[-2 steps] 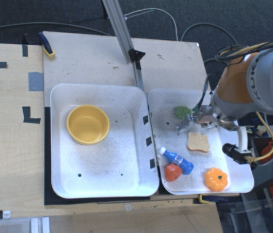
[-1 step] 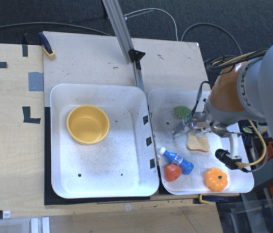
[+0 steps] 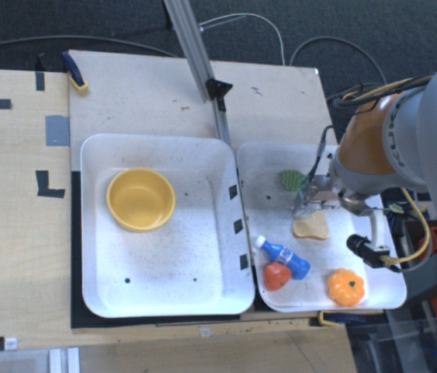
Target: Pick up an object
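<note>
Camera view, left to right: on the worktop (image 3: 16,208), the left white bin (image 3: 202,208) carries a round yellow plastic bowl (image 3: 141,199), sitting well clear of the action. In the right white bin (image 3: 265,169), a small blue bottle (image 3: 284,256) touches a red tomato-like toy (image 3: 277,276); a green leafy toy (image 3: 291,179) lies higher up. The pincer (image 3: 308,200) hangs just above a tan bread-shaped piece (image 3: 311,227), likely its target, though I cannot tell its state. An orange pumpkin toy (image 3: 346,286) waits near the corner.

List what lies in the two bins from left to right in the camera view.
yellow bowl → blue bottle → tan piece → orange pumpkin. The red item and the green item overlap the bottle's span, so they are left out.
</note>
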Controlling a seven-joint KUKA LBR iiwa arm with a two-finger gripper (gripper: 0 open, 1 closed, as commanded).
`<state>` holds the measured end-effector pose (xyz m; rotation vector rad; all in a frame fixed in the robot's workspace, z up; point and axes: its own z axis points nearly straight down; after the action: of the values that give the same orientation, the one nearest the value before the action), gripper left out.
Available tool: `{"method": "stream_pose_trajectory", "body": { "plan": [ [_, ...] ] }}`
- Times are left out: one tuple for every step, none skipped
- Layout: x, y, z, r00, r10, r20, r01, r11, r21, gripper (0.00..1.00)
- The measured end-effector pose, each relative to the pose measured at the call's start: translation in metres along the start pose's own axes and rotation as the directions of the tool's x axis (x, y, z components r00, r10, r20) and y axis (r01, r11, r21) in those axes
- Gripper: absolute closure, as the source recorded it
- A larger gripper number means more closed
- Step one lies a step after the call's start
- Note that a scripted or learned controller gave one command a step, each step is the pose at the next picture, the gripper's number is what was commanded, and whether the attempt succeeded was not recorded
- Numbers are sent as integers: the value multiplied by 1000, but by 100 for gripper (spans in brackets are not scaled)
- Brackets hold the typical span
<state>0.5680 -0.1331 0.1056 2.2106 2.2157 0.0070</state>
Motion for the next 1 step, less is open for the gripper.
{"method": "stream_pose_trajectory", "body": {
  "plan": [
    [1, 11, -57, 1000, 0, -4, 0, 1000, 7, 100]
  ]
}}
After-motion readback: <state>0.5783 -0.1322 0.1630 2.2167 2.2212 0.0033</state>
